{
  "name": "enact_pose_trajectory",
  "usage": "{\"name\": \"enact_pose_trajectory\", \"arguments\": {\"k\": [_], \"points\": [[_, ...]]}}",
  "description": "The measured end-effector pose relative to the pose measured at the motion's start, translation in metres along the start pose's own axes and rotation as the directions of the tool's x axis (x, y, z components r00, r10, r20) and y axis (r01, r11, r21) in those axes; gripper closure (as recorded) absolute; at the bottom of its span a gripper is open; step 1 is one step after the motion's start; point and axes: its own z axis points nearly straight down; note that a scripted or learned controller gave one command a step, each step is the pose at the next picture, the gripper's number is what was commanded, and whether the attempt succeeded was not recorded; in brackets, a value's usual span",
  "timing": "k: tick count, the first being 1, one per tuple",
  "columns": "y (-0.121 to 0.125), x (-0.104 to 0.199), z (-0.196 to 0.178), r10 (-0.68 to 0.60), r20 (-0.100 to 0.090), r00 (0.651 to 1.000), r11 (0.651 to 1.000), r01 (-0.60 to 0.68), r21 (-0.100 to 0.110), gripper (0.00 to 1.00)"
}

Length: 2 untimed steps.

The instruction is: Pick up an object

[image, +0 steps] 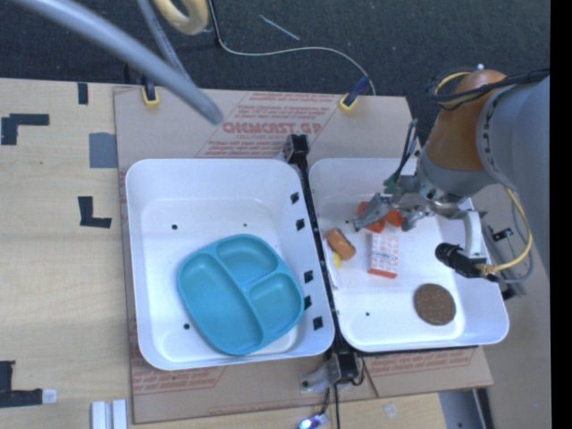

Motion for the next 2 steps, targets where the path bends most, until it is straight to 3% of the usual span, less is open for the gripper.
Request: {"name": "enact_pose_trajectory", "arguments": {"k": [1,2], "points": [[0.002,0.0,-0.014,-0.001,0.001,1.0,1.0,0.001,-0.006,1.0],[0.012,-0.003,-0.068,-0.001,0.002,1.0,1.0,0.001,-0.012,1.0]]}}
